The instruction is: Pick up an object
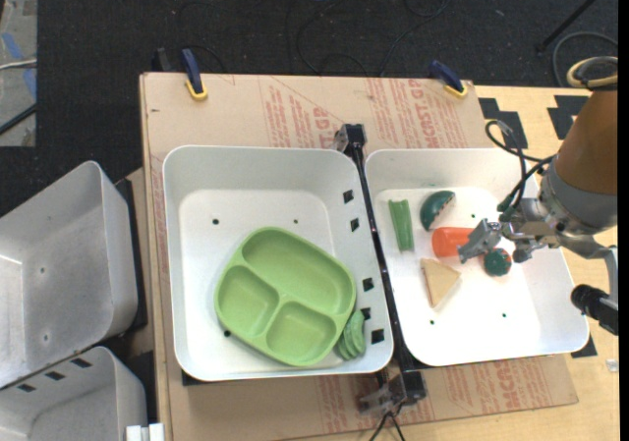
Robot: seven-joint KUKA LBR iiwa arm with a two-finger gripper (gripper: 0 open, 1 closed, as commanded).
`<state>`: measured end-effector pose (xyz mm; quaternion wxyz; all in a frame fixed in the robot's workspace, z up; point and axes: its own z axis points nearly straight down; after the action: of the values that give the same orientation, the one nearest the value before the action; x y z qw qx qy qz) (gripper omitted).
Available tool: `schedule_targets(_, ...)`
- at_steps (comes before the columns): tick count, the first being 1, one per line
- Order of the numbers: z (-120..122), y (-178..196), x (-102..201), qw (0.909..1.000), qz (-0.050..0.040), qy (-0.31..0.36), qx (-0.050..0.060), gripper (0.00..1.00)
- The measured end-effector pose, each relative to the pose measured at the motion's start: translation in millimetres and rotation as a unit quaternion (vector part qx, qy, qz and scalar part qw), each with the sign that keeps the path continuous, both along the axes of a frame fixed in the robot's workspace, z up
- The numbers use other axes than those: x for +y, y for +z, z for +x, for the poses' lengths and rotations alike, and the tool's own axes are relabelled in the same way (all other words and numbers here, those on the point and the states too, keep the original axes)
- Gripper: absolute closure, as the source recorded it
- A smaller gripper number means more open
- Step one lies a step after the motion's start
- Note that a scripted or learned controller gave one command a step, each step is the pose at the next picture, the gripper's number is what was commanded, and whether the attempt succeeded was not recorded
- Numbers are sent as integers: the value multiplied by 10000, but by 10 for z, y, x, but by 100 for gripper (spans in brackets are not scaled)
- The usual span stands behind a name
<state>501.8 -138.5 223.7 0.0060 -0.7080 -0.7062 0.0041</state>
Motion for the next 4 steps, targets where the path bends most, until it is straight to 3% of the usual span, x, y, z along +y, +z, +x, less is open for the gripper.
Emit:
schedule_targets(1,28,67,5,10000,-12,18,-68,0)
schedule_targets(2,94,-542,36,10000,-6,7,-41,0)
schedule_targets(4,45,-1335,26,10000,-7,3,-51,0)
